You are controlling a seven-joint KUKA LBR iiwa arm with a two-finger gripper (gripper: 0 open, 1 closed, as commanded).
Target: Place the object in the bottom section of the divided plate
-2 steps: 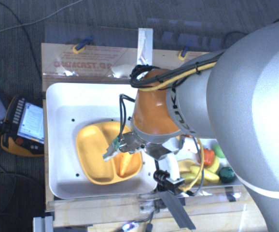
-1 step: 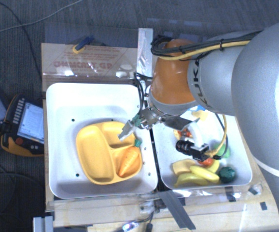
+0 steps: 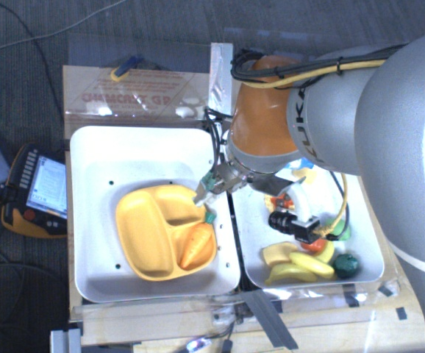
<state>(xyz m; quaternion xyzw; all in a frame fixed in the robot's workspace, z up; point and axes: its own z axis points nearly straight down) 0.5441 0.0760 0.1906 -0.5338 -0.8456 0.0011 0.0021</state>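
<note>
A yellow divided plate [image 3: 143,234] lies in the left white bin [image 3: 95,197]. An orange carrot [image 3: 195,245] with a small green top rests in the plate's lower right section, close to the rim. My gripper [image 3: 204,191] hangs just above the plate's right edge, over the upper right section and slightly above the carrot's green end. It stands open, with nothing between its fingers, and is apart from the carrot.
The right bin [image 3: 370,259] holds yellow bananas [image 3: 295,265], a dark green round item [image 3: 346,264], a small red piece [image 3: 314,245] and white packaging [image 3: 317,195]. The big arm covers much of that bin. A handheld pendant [image 3: 36,190] lies off the bench at the left.
</note>
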